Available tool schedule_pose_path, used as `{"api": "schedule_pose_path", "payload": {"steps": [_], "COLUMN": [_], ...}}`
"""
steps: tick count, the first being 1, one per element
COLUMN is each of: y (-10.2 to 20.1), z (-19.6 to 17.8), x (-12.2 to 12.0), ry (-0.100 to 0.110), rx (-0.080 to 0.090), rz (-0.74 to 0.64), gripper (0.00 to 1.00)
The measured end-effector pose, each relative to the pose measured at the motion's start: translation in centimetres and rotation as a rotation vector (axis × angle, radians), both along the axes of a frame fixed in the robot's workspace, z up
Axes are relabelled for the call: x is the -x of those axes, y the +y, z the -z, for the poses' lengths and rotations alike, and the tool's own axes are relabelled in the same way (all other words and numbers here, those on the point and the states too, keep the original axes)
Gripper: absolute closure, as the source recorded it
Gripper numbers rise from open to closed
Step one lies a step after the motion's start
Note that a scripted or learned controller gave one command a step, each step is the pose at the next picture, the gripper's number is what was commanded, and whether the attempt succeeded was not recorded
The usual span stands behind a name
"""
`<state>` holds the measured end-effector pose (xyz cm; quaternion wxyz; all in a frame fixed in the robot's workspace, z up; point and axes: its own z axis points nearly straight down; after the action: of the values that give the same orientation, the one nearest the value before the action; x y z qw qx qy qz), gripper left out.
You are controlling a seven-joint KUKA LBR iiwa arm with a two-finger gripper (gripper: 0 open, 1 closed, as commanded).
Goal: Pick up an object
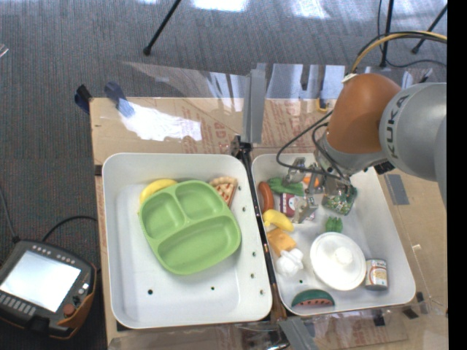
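My gripper (318, 190) hangs low over the back of the right bin (390, 228), under the arm's orange band. It is open, with a gap between its fingers and nothing held in it. Just left of it and below stands a dark red can (298, 205) with a green leafy piece (283, 185) behind it. A green-and-clear packet (342, 200) lies right beside the gripper's right finger. A sausage (264, 194) and a small banana (277, 219) lie further left.
The right bin also holds a white bowl (337, 260), a small tin (377, 273), a watermelon slice (314, 298), a white lump (290, 261), a yellow-orange piece (280, 240) and broccoli (333, 224). In the left bin (124, 268) are a green divided plate (191, 226), a banana (156, 188) and a pizza slice (225, 189).
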<state>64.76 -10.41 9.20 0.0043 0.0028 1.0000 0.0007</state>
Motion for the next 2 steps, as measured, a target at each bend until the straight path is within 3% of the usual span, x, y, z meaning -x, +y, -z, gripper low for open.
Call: {"api": "schedule_pose_path", "payload": {"steps": [1, 2], "y": [-0.2, 1.6], "z": [0.1, 0.1], "x": [0.3, 1.2], "ry": [0.002, 0.003], "rx": [-0.001, -0.001], "rz": [0.099, 0.288], "gripper": [0.0, 0.0]}}
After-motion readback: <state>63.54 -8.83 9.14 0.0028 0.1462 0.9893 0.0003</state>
